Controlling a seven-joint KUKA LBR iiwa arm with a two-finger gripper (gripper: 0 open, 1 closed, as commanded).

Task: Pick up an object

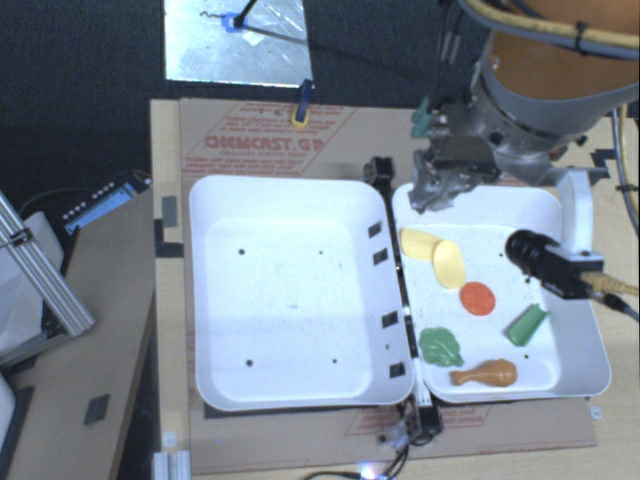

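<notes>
The right bin [572,373] holds a yellow banana-like piece [440,255], a red round piece [477,299], a green cylinder [525,324], a green leafy piece [440,347] and a brown drumstick [487,374]. My gripper [437,193] hangs over the far left corner of that bin, just above and behind the yellow piece. I see nothing between its fingers. The big grey and orange arm fills the upper right and hides the bin's far rim.
The left bin [210,268] lies beside it, joined by black clips [390,318] along the shared edge. A black camera barrel [540,258] juts over the right bin. A silver sheet [238,26] lies at the back. Both bins rest on a cardboard sheet [265,140].
</notes>
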